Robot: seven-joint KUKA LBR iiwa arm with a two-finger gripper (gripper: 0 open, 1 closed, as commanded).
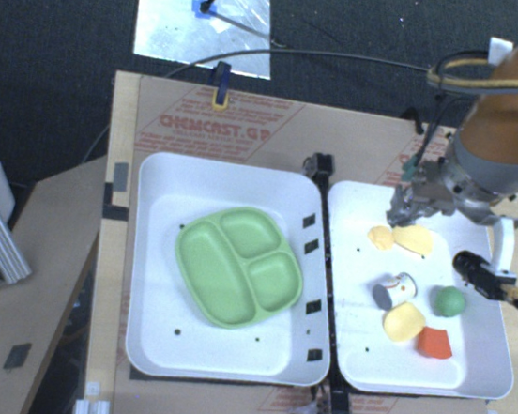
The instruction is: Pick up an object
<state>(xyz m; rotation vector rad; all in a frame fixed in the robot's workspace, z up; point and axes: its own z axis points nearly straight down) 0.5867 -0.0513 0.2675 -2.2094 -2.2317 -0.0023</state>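
White left bin (150, 329): holds a light green three-compartment plastic plate (237, 265), flat, near the middle.
White right bin (362, 357): holds all the loose items.
Closest items: pale yellow wedge (416, 239) and small yellow lump (381, 237), side by side in the far half.
Other items: grey-and-white cup-like piece (393, 290), green ball (449, 301), yellow rounded block (403, 322) and orange-red block (434, 343), clustered nearer the camera, well clear of the arm.
Gripper (402, 214): low over the right bin's far part, just above the wedge and lump; contact unclear.
Grip: masked by the wrist; spread, closed or pinching is not readable.
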